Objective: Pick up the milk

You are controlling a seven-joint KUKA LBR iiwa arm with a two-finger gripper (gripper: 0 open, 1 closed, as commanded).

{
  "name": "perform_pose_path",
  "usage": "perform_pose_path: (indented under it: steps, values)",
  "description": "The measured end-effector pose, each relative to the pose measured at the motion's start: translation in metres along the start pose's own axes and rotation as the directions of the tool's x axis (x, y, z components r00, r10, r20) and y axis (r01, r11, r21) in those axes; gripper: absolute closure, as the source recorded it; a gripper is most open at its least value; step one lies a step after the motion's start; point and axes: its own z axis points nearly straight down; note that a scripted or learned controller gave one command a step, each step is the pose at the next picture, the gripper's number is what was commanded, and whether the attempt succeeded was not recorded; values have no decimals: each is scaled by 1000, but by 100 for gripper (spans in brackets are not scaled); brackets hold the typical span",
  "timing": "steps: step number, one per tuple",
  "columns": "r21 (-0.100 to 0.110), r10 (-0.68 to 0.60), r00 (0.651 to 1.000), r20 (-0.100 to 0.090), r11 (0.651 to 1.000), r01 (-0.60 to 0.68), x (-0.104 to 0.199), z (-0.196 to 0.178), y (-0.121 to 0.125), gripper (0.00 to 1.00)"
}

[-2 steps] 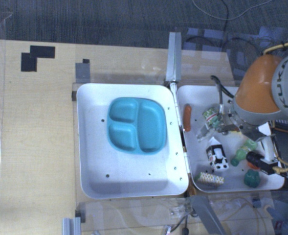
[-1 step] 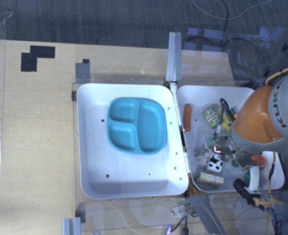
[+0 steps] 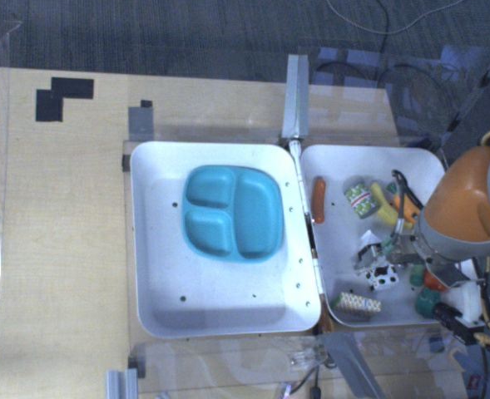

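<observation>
Two white bins sit side by side on the wooden bench. The left bin (image 3: 157, 223) holds a blue divided plate (image 3: 232, 212) with three compartments, lying flat near the bin's middle.

The right bin (image 3: 332, 181) is cluttered. A hot dog (image 3: 318, 200) lies lengthwise just beside the wall shared with the left bin. Farther right, a small green-and-white patterned packet (image 3: 359, 199) lies tilted, with a banana (image 3: 383, 205) just beside it. Near the front edge lies a speckled bar-shaped packet (image 3: 359, 303). A green item (image 3: 425, 303) sits at the front right corner, partly hidden by the arm; I cannot tell what it is.

The milk (image 3: 383, 276), a small white carton with black cow-like patches, lies in the right bin's front half, between the banana and the speckled packet, a bit right of the bin's middle.

The arm (image 3: 469, 198) reaches in from the right, its orange band large over the bin's right side. The gripper (image 3: 378, 256) is low in the bin, right above and touching or nearly touching the milk. Its metal parts blur together with the carton. Cannot tell whether the claw is open or closed, or whether the milk is between its tips.
</observation>
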Motion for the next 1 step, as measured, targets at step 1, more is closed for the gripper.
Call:
perform_pose_path:
  steps: [1]
  values:
    - [-7, -2, 1000, 0, 1000, 2, 1, -12, 3, 100]
